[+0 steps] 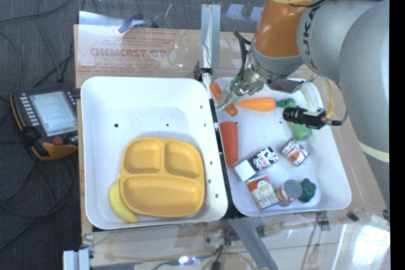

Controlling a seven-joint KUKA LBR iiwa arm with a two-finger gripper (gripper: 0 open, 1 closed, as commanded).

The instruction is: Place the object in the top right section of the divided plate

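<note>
A yellow divided plate [163, 175] lies in the left bin [107, 104], towards its near side. Its top right section [184, 159] holds nothing. My gripper [233, 94] hangs over the far left corner of the right bin [332, 180], right above small orange carrot pieces [217, 91]. Just to its right lies an orange carrot [256, 104] with a green top. A long red-orange carrot [229, 141] rests along that bin's left wall, nearer the camera than the gripper. I see nothing clearly held.
A banana [120, 202] lies against the plate's left edge. The right bin also holds a cow-print carton [264, 159], a small can [294, 152], a red-and-white box [261, 193], a tin [291, 190] and green pieces [302, 132]. A teach pendant [44, 117] sits left of the bins.
</note>
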